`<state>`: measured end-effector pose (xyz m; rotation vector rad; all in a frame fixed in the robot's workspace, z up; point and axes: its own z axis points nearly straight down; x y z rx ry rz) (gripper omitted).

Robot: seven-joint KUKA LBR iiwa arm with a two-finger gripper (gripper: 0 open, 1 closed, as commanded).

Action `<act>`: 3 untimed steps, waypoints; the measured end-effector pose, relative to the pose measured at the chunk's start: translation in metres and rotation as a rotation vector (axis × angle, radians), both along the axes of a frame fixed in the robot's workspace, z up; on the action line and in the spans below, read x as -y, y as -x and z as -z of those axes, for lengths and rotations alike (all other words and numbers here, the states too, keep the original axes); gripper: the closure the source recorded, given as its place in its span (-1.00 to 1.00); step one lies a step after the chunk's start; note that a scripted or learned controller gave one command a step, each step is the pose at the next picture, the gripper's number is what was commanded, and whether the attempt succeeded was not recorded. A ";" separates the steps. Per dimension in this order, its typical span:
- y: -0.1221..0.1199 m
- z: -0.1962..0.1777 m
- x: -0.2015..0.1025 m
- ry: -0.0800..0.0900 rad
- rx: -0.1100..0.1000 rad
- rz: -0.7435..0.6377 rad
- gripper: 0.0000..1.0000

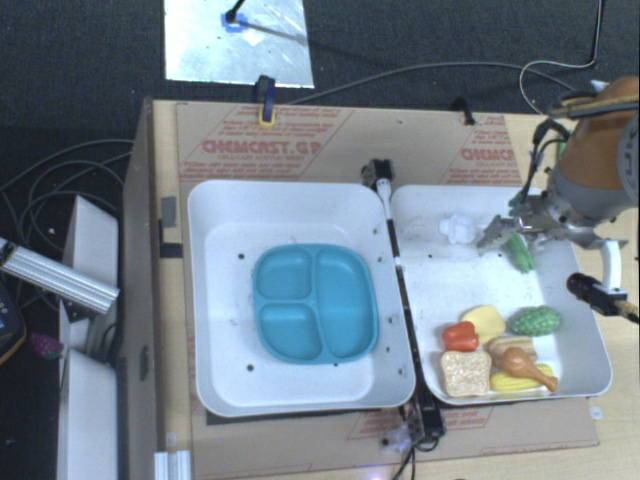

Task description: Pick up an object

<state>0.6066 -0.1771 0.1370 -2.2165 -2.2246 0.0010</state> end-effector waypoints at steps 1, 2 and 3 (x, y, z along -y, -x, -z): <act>-0.048 0.012 0.030 0.002 0.004 -0.001 -1.00; -0.050 0.015 0.029 0.002 0.005 -0.002 -1.00; -0.049 0.025 0.029 0.002 0.004 -0.002 -1.00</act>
